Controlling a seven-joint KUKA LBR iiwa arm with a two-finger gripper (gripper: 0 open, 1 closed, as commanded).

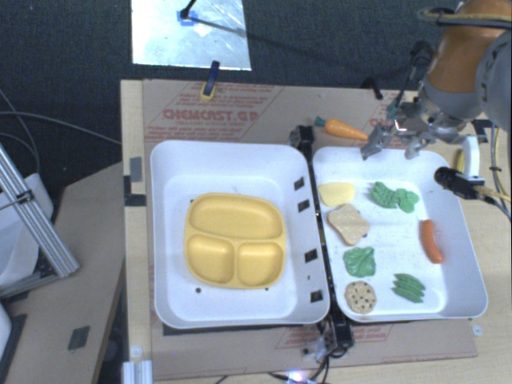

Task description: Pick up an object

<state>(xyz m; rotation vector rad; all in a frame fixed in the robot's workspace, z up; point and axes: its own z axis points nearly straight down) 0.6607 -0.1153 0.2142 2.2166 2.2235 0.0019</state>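
We count two white bins side by side on the tabletop (96, 214): the left bin (168, 238) and the right bin (460, 254). In the left bin lies one yellow tray (234, 239) with three compartments. In the right bin we count seven toy foods, none touching another: one yellow slice (337, 193) near the upper left corner, one bread slice (349, 224) just below it, one lettuce (394, 196) to the right of the yellow slice, one sausage (432, 241) near the right wall, one green leaf (359, 260) below the bread, one cookie (361, 297) at the lower left corner, and one pea pod (409, 287) to the right of the cookie. One carrot (344, 129) lies outside the bins on the cardboard (240, 112) just above the right bin's upper left corner. The arm (468, 46) comes in from the upper right, and its jaws (396, 143) hang over the upper rim of the right bin, spread apart with nothing between them; the left finger (374, 144) is near the carrot's tip and the right finger (418, 143) is apart from it. All seven foods lie below the jaws, untouched. One shiny sheet (190, 21) lies on the dark floor beyond the tabletop
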